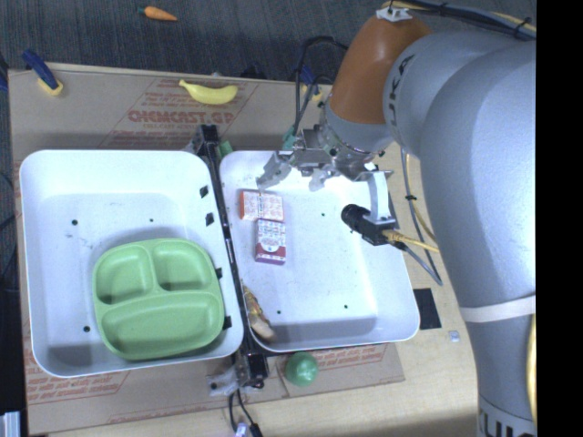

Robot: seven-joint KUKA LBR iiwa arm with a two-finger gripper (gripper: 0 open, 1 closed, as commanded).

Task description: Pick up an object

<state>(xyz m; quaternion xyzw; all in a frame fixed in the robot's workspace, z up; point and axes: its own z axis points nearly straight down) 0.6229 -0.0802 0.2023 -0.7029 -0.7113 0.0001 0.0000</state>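
Side by side, left bin (36,244) holds green tray (159,296), right bin (364,289) a box (264,226).

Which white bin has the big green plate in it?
The left bin holds the green divided plate. The right bin holds a red-and-white packet instead, with the gripper hovering over its far edge.

White bins, green plate, and my grey and orange arm

My arm (474,153) is grey with an orange band (369,71). Both bins (55,208) are white; the left one holds a pale green divided plate (159,297), the right a red-and-white printed packet (266,226). A yellow banana (209,90) lies on brown cardboard (137,116) printed with red lettering, a green ball (301,368) on the tan desk (428,390), an orange carrot (160,13) on the dark floor (137,25).
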